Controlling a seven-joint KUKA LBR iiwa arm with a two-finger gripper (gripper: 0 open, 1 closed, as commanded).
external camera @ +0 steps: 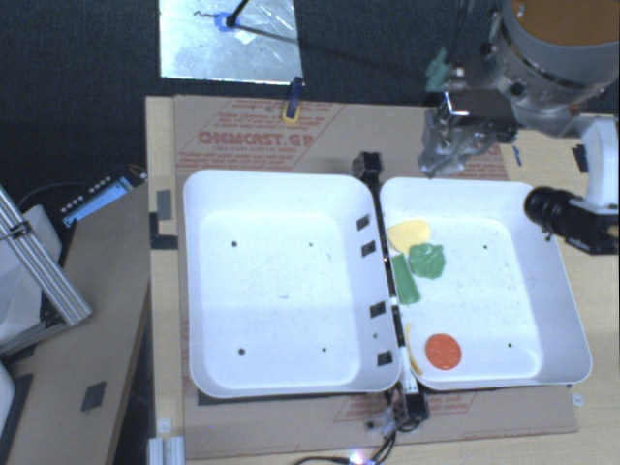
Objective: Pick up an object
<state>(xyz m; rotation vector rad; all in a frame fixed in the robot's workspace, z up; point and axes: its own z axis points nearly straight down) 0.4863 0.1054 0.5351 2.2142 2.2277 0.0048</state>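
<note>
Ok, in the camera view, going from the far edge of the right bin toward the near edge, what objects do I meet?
Gripper above the far rim → yellow piece → green piece → orange-red disc, all inside the right bin toward its left side.

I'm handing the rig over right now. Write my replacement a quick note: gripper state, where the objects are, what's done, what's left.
Gripper: raised over the far edge of the right bin, nothing visible between its fingers; open or shut cannot be told from this view.
Objects: all in the right bin, near its left wall. Yellow piece farthest back, green piece just in front of it, orange-red round piece nearest the front.
Left bin: not involved so far.
Done: nothing picked yet.
Left: lower the gripper into the right bin, grasp one object and lift it. The orange-red one sits apart from the others and looks the easiest.
</note>
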